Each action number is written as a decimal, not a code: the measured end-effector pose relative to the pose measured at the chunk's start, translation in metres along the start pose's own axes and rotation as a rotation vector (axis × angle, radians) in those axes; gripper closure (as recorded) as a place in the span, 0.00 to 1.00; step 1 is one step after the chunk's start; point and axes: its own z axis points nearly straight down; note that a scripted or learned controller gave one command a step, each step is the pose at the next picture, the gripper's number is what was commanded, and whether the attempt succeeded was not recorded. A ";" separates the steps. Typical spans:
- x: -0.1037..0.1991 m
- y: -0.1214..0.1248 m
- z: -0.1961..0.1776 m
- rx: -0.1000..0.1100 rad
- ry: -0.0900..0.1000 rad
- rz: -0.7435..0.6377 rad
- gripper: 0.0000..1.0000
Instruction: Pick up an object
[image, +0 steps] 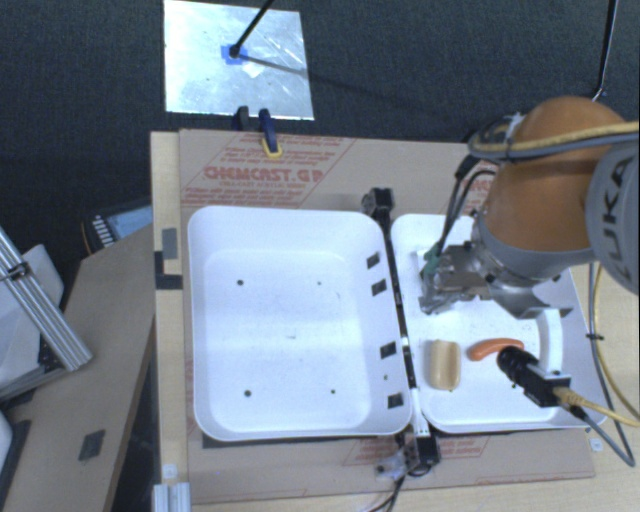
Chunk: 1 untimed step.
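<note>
Arm low over the right bin, two small objects near its front.

Nearest, a tan block (444, 364) and an orange sausage-shaped piece (488, 348) lie just apart on the right bin (470, 415) floor. Behind them the tool (447, 285) hangs low; its opening I cannot tell. The left bin (215, 300) lies beside. A descent here could miss both objects, landing behind them.
</note>
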 end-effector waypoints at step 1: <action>0.052 0.011 -0.055 0.003 0.000 0.004 1.00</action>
